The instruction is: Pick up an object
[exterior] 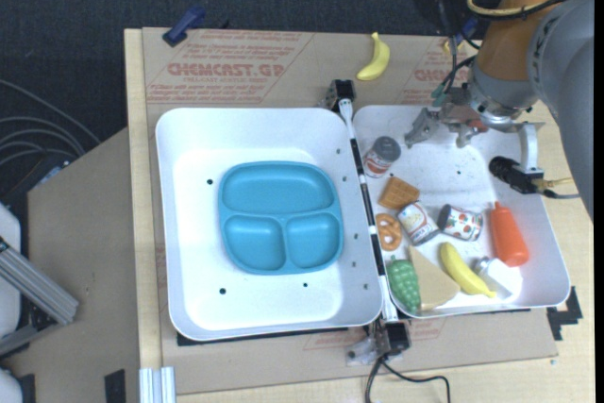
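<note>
From my feed the gripper (440,125) hangs over the back of the right bin (552,245), above bare floor. I can't tell how its claw is set. All the pickable stuff sits nearer the front: a small can (382,156), orange bottle (510,235), banana (461,267), pretzel (388,229). The left bin (179,203) has a blue divided tray (280,216).

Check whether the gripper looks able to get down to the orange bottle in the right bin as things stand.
Probably yes. The orange bottle lies uncovered near the right bin's right wall, nothing on top of it; the gripper hangs over the bin's far end. The wall may crowd a finger.
</note>
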Motion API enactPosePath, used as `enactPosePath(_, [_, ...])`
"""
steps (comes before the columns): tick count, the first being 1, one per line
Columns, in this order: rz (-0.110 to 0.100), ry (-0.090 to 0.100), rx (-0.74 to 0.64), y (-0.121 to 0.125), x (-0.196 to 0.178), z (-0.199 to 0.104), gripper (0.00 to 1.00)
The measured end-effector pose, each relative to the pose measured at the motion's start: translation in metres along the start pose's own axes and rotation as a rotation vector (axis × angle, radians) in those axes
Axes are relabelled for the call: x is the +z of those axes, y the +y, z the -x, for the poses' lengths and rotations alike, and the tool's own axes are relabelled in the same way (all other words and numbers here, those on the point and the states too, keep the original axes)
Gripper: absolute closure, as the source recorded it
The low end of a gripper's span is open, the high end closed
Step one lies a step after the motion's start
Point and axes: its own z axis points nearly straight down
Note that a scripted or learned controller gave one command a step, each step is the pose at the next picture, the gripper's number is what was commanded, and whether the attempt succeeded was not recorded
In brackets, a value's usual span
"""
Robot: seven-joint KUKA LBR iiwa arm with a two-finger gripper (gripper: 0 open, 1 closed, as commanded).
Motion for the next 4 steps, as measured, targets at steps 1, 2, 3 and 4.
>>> enactPosePath(1, [-0.007, 0.004, 0.003, -0.002, 0.021, -0.026, 0.0])
enactPosePath(2, [-0.006, 0.003, 0.002, -0.001, 0.01, -0.026, 1.0])
enactPosePath(3, [-0.006, 0.003, 0.002, -0.001, 0.011, -0.026, 0.0])
enactPosePath(4, [-0.005, 0.003, 0.001, 0.0, 0.0, -0.026, 1.0])
